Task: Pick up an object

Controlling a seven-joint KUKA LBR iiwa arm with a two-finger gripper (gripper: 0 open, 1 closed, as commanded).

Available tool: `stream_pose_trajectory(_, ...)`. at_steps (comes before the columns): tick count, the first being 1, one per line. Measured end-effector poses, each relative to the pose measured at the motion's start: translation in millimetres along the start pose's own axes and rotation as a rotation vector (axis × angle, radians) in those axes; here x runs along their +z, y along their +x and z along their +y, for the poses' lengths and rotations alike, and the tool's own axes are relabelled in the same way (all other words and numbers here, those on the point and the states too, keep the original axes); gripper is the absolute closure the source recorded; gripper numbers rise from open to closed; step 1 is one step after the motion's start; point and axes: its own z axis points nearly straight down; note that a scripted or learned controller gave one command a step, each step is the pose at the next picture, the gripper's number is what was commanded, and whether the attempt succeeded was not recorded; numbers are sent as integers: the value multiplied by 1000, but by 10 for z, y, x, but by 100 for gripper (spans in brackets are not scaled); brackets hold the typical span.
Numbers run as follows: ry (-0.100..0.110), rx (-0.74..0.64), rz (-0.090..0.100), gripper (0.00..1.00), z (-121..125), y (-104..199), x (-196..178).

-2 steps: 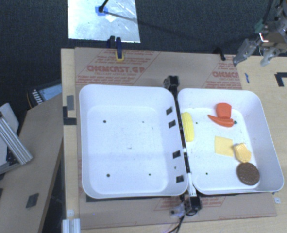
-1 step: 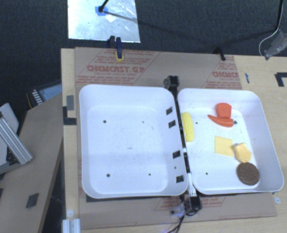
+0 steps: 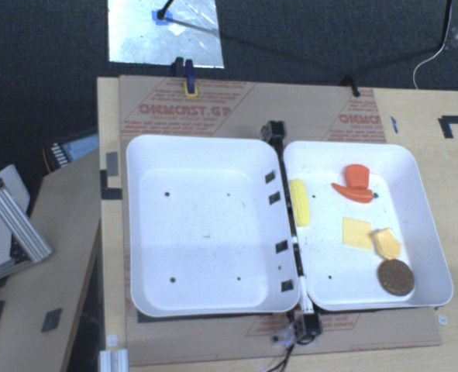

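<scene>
Camera view: right bin (image 3: 426,208) held a corn cob (image 3: 299,201) against the divider, an orange piece (image 3: 356,183), a yellow slice (image 3: 358,233) touching a yellow chunk (image 3: 387,243), and a brown disc (image 3: 396,277). End effector state: cannot tell. Risks: flat slice and disc likely to slip; touching items could lift together.

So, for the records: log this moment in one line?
stage: pre-grasp | right bin: corn, orange hat, cheese, cookie
</scene>
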Motion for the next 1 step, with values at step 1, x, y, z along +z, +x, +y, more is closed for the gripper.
stream_pose_trajectory(1,13,2,3,0,2,15,-55)
